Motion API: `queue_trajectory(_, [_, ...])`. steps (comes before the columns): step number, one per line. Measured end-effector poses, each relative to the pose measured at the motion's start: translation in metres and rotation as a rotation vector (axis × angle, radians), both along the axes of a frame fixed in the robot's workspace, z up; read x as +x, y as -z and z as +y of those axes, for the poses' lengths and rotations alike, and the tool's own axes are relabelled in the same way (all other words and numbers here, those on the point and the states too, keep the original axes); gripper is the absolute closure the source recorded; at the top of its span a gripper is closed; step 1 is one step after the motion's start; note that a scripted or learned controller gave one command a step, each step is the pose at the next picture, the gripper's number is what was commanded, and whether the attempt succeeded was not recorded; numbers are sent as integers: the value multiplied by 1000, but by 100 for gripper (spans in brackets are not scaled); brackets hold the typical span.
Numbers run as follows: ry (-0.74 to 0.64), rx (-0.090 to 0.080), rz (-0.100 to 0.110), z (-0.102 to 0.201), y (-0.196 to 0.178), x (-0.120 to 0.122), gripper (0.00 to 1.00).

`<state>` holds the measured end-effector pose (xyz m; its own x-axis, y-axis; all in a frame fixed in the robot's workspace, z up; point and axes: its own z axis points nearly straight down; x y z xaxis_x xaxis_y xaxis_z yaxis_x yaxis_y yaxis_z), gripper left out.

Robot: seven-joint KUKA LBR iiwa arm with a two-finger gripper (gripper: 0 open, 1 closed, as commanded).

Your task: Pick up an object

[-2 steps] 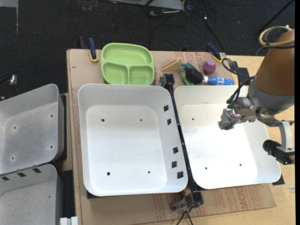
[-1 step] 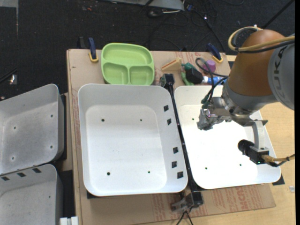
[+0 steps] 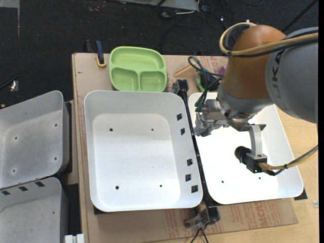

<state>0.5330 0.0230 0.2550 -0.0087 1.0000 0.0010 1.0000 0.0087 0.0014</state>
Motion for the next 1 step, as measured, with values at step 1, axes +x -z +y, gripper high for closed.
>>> queue_trajectory(1, [1, 0, 1, 59, 12, 15, 100])
